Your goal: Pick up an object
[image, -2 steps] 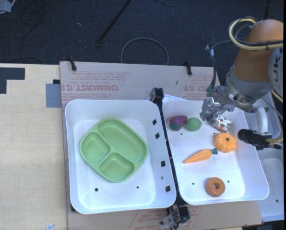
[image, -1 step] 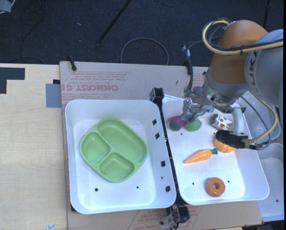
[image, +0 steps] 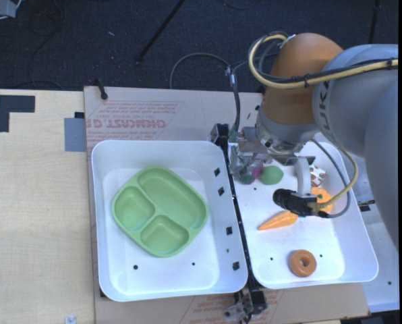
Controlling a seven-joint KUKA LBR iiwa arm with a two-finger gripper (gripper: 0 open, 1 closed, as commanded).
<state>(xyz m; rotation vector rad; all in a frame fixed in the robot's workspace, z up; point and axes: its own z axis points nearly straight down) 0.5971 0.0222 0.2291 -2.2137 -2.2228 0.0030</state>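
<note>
My gripper (image: 246, 166) hangs low over the far left corner of the right bin (image: 349, 262), close to the wall between the bins. A small purple object (image: 255, 175) lies right under it, partly hidden by it. A green rounded object (image: 272, 175) sits just to the right of that. An orange carrot (image: 278, 221) lies in the middle of the bin, and a brown donut (image: 302, 262) rests near its front. An orange piece (image: 322, 197) and a small white and red item (image: 317, 175) lie further right, partly behind the arm.
The left bin (image: 113, 268) holds a green divided plate (image: 160, 210). The grey arm with its orange band (image: 302, 66) covers the back right of the right bin. A cardboard sheet (image: 140, 117) lies under both bins.
</note>
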